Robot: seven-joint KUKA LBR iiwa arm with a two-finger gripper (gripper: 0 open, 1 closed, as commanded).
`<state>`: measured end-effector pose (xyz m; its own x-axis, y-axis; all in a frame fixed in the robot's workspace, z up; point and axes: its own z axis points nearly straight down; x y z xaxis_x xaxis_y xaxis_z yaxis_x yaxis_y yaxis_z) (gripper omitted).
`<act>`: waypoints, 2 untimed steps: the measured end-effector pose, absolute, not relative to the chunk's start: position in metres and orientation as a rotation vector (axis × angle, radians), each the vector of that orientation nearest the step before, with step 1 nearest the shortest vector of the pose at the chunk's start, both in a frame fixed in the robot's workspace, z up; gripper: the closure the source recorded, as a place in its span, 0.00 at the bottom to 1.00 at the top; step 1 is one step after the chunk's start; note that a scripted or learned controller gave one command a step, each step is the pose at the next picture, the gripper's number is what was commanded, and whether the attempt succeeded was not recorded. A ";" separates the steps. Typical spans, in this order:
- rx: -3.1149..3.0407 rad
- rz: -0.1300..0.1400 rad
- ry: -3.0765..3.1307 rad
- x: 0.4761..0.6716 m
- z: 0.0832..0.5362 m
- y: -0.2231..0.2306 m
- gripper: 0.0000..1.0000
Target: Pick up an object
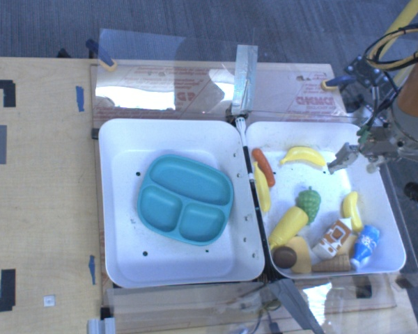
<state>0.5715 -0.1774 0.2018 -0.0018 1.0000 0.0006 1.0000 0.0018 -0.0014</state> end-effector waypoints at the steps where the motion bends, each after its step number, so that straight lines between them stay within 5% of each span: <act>1: -2.122 -0.002 -2.319 0.515 0.096 -0.151 0.00; 2: -2.127 -0.003 -2.318 0.516 0.105 -0.151 1.00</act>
